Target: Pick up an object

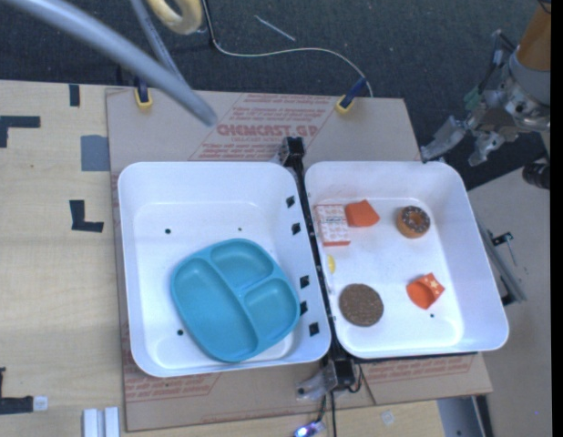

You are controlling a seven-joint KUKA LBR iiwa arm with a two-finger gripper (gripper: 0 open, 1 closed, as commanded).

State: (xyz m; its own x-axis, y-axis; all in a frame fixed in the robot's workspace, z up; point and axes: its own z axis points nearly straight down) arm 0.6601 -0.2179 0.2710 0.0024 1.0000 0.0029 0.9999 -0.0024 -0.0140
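The right bin [471, 244] holds a red-and-white packet [332, 225], an orange block [361, 214], a small brown donut [413, 220], a dark brown round patty [361, 304] and an orange-red wedge [424, 290]. A tiny yellow bit [332, 263] lies near the bin's left wall. My gripper [473, 135] hangs beyond the far right corner of the right bin, above the dark floor, away from all the objects. Nothing shows between its fingers.
The left bin [145, 208] holds a blue divided plate [234, 298] in its near half. A black clip row [304, 244] joins the two bins. A grey pole [99, 35] crosses the top left, and a thin cable [291, 55] lies behind the bins.
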